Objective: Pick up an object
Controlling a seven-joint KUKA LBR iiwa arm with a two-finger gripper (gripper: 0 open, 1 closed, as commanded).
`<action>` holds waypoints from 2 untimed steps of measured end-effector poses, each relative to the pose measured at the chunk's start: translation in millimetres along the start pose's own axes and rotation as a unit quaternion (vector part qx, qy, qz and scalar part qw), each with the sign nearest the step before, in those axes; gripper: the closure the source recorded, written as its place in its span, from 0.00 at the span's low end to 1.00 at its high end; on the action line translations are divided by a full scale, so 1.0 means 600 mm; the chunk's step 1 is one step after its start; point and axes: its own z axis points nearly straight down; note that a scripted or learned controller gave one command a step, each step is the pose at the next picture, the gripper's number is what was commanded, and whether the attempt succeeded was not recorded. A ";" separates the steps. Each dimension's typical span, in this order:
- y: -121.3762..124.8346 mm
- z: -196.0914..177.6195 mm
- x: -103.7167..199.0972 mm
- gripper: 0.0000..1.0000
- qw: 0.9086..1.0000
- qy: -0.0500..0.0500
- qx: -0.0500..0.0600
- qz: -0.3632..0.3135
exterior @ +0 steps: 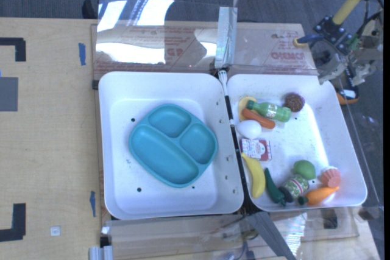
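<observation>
The arm's end sits at the upper right, beyond the right bin's far corner; its fingers are lost in dark clutter of cables and brackets, so their state cannot be told. A yellow tube rises there and is cut off by the frame's top.

The toys lie in the right bin: a green bottle over a carrot, a brown ball, an egg, a red-and-white packet, a banana, a green ball and an orange piece. Several overlap near the front edge and are hard to separate.

The left bin holds a teal divided plate. The tabletop is pale wood with blue tape marks; glare whitens a clear sheet behind the bins.
</observation>
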 end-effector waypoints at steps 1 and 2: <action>0.015 0.254 0.082 0.00 0.999 -0.001 -0.009 0.042; 0.040 0.277 0.140 0.00 0.999 -0.008 -0.012 0.042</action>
